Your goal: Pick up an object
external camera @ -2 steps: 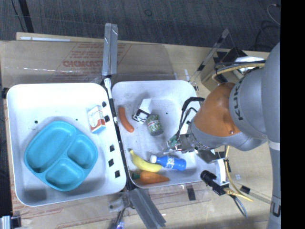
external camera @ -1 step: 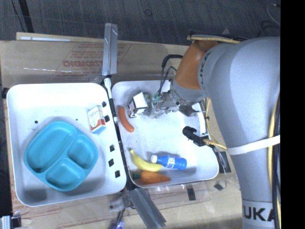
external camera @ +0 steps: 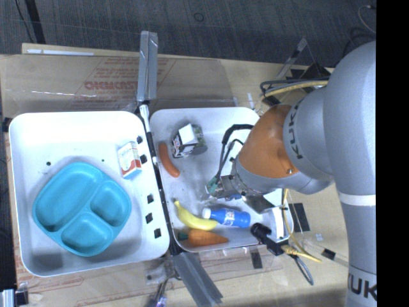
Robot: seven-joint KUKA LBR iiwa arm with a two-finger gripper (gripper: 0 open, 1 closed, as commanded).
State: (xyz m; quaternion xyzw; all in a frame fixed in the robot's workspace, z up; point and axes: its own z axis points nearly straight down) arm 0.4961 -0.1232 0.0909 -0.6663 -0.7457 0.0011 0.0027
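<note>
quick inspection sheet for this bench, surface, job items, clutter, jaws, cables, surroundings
surface: two white bins, left bin, right bin, on a wooden bench.
job's things: right bin holds banana, carrot, blue bottle, sausage, small carton.
clutter: left bin holds blue divided tray and a small box.
grippers: gripper low over the right bin; jaws unclear.
cables: black cable looping by the wrist.
surroundings: dark floor.

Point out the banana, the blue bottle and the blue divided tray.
banana (external camera: pixel 193 217): camera view, middle of its curve.
blue bottle (external camera: pixel 231 218): camera view, its body.
blue divided tray (external camera: pixel 64 197): camera view, left compartment.
</note>
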